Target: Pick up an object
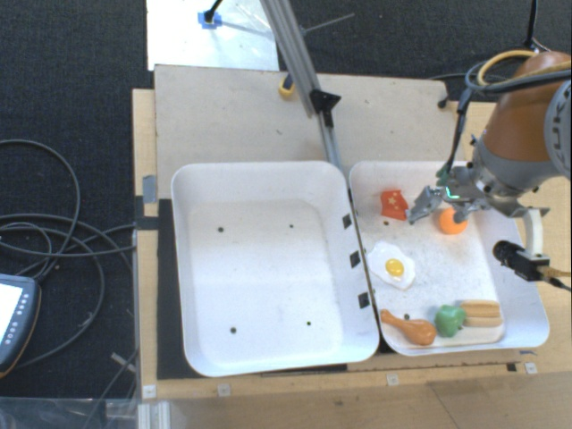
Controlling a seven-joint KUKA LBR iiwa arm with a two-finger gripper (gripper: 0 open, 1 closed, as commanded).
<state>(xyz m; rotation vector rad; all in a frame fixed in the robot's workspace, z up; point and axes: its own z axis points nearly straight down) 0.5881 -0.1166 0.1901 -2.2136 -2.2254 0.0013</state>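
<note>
Two shallow white bins sit side by side on a wooden bench [147, 239]. Over the right bin [527, 329], the gripper [444, 206] hangs with its fingers spread apart, holding nothing. An orange ball [453, 223] lies just beside it, and a red block [394, 204] to its left. Nearer are a toy fried egg [394, 267], a drumstick [410, 326], a green piece [449, 319] and a hot dog [482, 312]. The left bin [192, 266] lies beside.
</note>
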